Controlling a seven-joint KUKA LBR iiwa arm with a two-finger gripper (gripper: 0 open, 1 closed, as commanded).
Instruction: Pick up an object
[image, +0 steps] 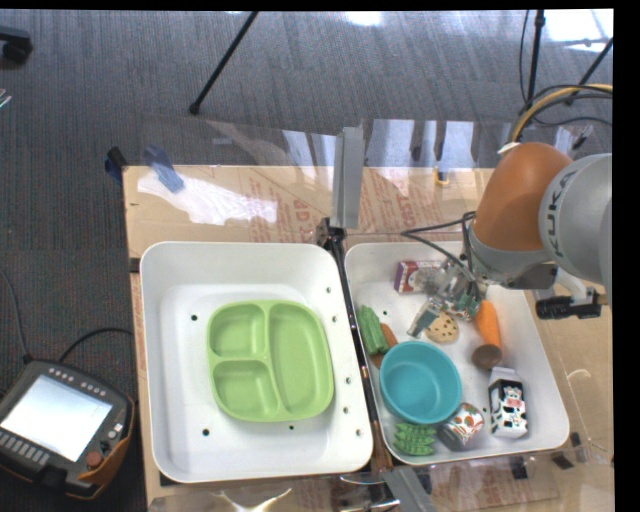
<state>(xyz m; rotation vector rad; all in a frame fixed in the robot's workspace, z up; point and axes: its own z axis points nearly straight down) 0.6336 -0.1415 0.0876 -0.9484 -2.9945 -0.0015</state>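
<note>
White bins (170, 300) on a tan bench (250, 205). A lime-green divided plate (270, 360), a teal bowl (420, 383), an orange carrot (487, 323), and a white carton (508, 405) with black patches. The arm (560, 220): grey, orange band, black lettering. A speckled tan cookie (442, 327).

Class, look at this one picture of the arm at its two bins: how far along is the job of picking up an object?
Done: the gripper is down in the right bin, just above the cookie and beside the carrot.
In hand: nothing visibly; whether the jaws grip anything cannot be told.
Left: grasping and lifting. The blue bowl, milk carton and green divided plate lie untouched.
</note>
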